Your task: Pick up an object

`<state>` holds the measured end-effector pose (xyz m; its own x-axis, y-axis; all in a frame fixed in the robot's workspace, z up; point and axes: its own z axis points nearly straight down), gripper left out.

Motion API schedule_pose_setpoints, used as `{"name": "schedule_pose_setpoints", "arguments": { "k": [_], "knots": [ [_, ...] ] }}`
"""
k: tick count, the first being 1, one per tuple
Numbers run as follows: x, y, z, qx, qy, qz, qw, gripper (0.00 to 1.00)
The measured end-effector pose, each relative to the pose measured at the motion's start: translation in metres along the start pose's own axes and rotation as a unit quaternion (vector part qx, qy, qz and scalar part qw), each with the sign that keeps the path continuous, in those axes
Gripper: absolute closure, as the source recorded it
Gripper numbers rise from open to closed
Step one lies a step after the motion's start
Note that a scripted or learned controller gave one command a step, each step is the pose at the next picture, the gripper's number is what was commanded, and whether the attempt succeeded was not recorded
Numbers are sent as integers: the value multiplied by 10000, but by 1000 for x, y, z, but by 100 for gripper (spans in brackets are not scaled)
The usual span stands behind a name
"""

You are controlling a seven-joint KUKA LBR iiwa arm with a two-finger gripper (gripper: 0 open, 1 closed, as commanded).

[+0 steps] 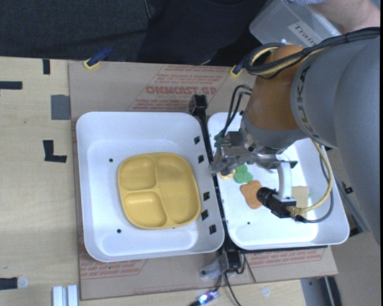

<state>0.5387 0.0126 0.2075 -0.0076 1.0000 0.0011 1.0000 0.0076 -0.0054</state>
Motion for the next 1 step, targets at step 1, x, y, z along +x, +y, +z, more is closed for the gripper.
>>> {"name": "schedule_pose_setpoints", "arguments": {
  "k": [1],
  "knots": [
    [32, 15, -8, -4, -3, 14, 10000, 100]
  ]
}}
